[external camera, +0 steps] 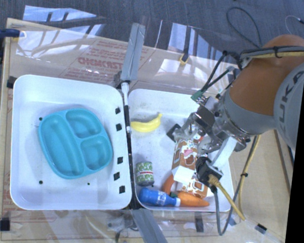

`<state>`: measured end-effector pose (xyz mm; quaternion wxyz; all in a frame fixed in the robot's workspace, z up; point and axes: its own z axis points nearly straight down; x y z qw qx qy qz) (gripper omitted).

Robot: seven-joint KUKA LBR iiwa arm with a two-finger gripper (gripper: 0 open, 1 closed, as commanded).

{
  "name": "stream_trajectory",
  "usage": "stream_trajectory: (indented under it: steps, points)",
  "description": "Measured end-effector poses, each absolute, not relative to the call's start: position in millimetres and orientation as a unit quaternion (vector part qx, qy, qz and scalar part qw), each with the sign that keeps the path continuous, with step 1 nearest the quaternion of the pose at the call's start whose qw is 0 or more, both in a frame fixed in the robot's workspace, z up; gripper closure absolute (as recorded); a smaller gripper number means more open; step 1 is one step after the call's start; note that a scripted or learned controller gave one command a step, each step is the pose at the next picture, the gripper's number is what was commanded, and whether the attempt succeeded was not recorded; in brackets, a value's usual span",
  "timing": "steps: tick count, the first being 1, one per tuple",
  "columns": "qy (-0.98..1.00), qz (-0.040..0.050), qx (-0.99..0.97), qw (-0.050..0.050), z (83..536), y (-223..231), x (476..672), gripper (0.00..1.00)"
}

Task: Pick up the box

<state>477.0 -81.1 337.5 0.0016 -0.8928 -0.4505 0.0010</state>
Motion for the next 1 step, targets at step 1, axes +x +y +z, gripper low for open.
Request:
stream_trajectory:
  steps: [1]
  points:
    - [-0.403,0.0029,-0.915,0.002,246.5,-24.1,476.1,1.0]
